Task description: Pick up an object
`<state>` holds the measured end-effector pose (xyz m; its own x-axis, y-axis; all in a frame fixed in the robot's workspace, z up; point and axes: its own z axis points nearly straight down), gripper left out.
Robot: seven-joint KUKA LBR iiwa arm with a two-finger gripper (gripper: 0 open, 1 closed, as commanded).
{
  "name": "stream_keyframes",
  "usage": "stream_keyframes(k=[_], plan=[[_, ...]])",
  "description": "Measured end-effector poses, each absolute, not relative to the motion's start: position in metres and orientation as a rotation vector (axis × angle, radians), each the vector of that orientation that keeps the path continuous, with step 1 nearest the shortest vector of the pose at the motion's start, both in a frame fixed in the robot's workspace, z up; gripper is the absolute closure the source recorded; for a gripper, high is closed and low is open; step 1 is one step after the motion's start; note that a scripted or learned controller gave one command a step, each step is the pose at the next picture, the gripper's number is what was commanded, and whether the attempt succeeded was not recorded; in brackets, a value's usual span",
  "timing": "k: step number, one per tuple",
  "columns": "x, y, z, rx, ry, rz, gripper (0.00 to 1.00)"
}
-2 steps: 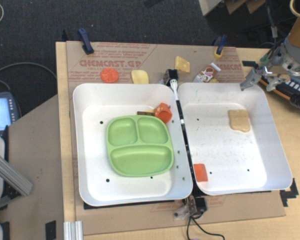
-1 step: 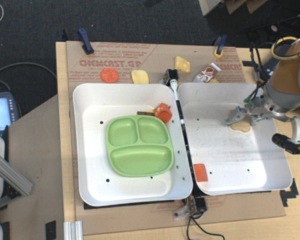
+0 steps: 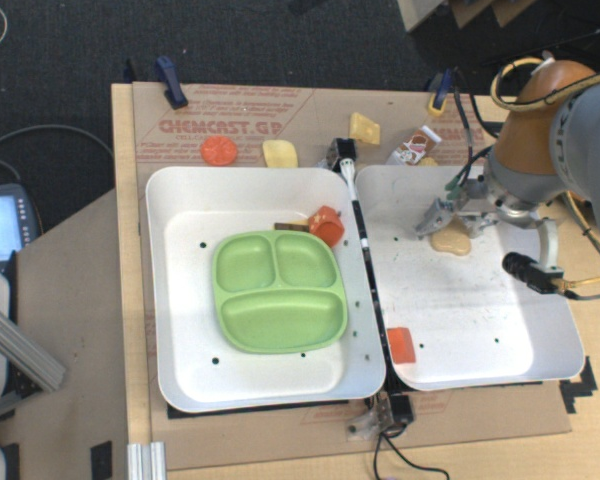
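My gripper (image 3: 450,222) hangs low over the upper middle of the right bin (image 3: 480,368). It stands open, its fingers spread on either side. Just below it, a pale tan lump (image 3: 452,242) lies on the bin floor, close to the fingertips but not lifted. Whether they touch it I cannot tell. An orange-red block (image 3: 401,345) rests at the right bin's near left corner. In the left bin (image 3: 180,268) a green divided plate (image 3: 278,290) lies flat, with a red cup-like piece (image 3: 327,228) and a brown stick (image 3: 292,227) at its far edge.
Behind the bins on the cardboard lie an orange disc (image 3: 218,150), a yellow piece (image 3: 279,153), a yellow wedge (image 3: 364,128) and a red-and-white packet (image 3: 414,148). Blue clamps (image 3: 170,81) (image 3: 440,90) grip the board's far edge. The arm's black cable plug (image 3: 528,271) overhangs the right bin.
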<state>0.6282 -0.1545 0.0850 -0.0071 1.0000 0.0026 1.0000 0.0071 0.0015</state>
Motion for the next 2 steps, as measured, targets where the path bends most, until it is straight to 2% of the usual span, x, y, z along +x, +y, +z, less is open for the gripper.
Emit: stream_keyframes(k=[1, 2], plan=[[0.628, -0.16, 0.096, -2.222, -2.226, -0.004, 1.0], [0.659, -0.075, 0.192, -2.217, -2.238, -0.016, 1.0]])
